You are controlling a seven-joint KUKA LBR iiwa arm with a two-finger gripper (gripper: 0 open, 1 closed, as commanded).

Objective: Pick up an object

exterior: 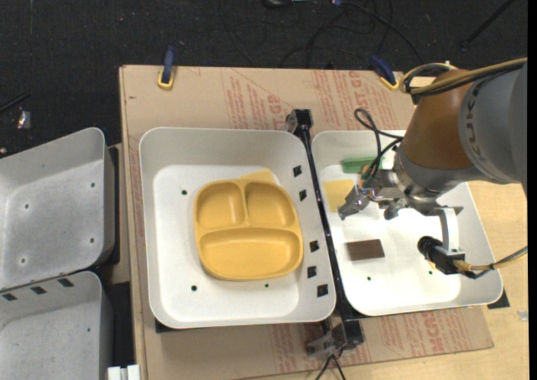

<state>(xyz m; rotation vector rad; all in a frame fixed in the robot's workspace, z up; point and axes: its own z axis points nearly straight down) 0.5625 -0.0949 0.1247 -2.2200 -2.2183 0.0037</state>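
In the right bin [482, 282] you have the arm [466, 131] reaching in from the right edge, its orange band above the wrist, and the gripper [362, 200] hanging low over the bin's left half, close to the divider between the two bins. You cannot tell from this angle how the gripper is set, and nothing shows in its grasp. Just under and left of the gripper lies a pale yellow flat piece [336, 192], near the bin's left wall. Beyond it, toward the bin's far edge, you can see a green object [356, 165], partly hidden by the wrist. A small dark brown block [366, 250] lies flat on the bin floor nearer the front edge, apart from the gripper. In the left bin [164, 227] a yellow divided plate [248, 229] sits roughly at the middle, upright, with its three compartments facing up. Both bins rest on a cardboard sheet [243, 97] covering the bench.
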